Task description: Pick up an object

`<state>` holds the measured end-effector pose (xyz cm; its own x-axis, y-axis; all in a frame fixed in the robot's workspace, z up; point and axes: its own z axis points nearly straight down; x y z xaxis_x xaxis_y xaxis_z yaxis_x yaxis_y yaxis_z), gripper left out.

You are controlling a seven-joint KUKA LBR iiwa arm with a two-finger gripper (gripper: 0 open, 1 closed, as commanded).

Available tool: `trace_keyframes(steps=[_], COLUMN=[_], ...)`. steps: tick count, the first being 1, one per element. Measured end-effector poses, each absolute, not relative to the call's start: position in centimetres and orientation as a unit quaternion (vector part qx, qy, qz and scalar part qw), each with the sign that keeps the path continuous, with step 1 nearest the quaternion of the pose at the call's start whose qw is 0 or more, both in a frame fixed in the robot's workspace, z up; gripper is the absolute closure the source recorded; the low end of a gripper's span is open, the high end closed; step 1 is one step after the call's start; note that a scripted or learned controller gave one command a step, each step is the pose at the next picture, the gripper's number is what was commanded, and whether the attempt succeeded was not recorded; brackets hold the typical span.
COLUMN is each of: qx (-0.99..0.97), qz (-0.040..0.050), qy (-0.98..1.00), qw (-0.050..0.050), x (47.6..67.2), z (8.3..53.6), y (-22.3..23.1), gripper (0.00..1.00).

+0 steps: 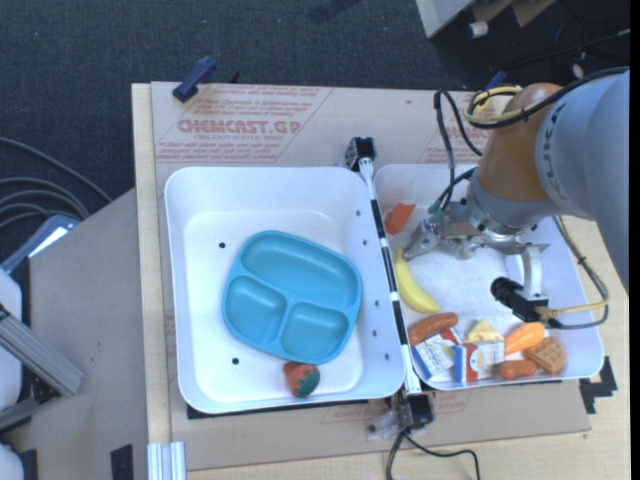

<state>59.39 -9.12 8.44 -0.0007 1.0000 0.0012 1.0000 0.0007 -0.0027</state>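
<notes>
Progress looks slight: nothing is lifted yet. The arm's wrist hangs over the right bin [585, 268], and the pincer [440, 240] sits low near the orange piece [400, 216] and the banana [412, 286]; whether it is clenched or released, I cannot tell. Other candidates, a sausage [432, 326] and cartons [450, 356], crowd that bin's near edge. The divider between bins lies close beside the banana, leaving little room there. The left bin [190, 268] carries a blue tray [290, 296] and a strawberry [300, 376].
</notes>
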Motion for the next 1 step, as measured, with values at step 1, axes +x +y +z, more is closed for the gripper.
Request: trace_keyframes(steps=[1], qx=[-0.707], qz=[0.0002], qy=[-0.707], qw=[0.001], x=[59.41], z=[9.43], y=[-9.14], gripper=[1.00])
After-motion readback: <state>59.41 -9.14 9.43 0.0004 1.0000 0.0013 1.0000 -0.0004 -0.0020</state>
